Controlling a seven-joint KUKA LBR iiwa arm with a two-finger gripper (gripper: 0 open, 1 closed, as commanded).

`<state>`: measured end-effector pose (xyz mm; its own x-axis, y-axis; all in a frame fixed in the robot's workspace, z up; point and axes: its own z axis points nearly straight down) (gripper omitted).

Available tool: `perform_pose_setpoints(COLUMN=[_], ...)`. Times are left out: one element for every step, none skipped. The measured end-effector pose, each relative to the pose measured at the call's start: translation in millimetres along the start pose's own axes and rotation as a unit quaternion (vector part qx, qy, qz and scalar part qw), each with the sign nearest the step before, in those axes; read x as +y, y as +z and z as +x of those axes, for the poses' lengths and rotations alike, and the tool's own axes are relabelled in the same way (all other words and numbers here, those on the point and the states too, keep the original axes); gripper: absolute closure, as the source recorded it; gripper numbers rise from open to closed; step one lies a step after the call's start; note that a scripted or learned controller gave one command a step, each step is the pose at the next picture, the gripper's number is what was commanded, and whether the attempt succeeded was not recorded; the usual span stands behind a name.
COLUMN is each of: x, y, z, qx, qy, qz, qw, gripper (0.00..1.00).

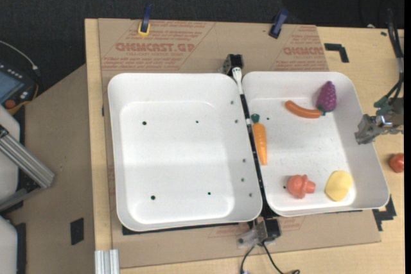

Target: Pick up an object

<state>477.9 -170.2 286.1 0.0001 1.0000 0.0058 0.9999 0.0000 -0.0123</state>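
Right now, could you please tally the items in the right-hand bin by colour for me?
Orange: 2, the carrot and the sausage-shaped piece
Purple: 1, the grapes
Red: 1, the lumpy toy
Yellow: 1, the lemon
Total: 5
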Motion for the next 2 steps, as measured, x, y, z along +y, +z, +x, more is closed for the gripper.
perform_pose_setpoints(x=[1,1], y=[-76,82], z=[-26,9], qx=[-0.005,0.0], qy=[0.001,-0.001], qz=[-0.011,0.0], qw=[0.9999,1.0], gripper=[1.0,1.0])
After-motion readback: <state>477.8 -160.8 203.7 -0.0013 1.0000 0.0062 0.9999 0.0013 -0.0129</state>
